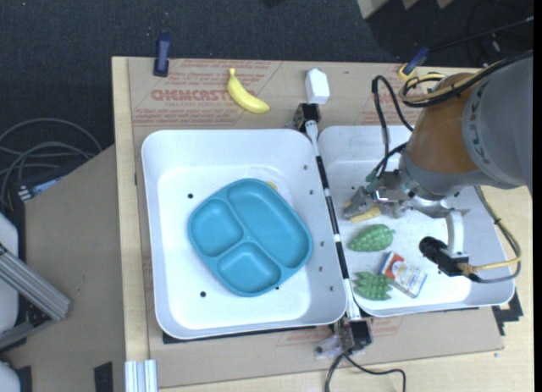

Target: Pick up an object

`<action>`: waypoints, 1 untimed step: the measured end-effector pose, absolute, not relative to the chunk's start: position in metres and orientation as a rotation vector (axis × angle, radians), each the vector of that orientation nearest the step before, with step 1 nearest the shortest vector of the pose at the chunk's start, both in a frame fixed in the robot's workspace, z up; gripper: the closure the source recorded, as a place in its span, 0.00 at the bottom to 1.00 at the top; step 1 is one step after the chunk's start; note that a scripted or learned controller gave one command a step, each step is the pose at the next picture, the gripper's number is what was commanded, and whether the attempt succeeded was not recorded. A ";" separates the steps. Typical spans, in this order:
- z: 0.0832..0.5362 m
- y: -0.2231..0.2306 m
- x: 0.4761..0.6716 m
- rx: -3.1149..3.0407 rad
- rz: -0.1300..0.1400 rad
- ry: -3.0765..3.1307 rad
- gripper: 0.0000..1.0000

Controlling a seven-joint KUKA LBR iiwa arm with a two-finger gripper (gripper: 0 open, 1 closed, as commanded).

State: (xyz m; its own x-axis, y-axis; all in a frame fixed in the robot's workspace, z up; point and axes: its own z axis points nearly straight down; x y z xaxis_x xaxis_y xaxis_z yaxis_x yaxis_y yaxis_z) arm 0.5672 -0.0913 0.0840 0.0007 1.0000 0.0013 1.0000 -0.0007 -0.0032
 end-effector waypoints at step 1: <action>0.084 -0.094 0.540 -2.220 0.002 -2.219 0.00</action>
